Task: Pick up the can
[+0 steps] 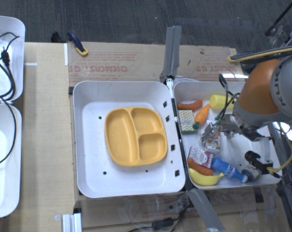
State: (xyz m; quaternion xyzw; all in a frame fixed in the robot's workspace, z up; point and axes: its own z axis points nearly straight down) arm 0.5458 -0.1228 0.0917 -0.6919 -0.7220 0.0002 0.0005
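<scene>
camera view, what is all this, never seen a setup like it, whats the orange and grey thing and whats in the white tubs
You are looking down at a slant from one fixed camera above a bench. The grey and orange thing is a robot arm reaching in from the right. Its pincer hangs low over the right bin; whether it is open or shut, or holds anything, I cannot tell. That bin holds toy food and packets: a carrot, a sausage, a banana, a blue bottle. I cannot make out a can for sure. The left bin holds a yellow divided plate.
</scene>
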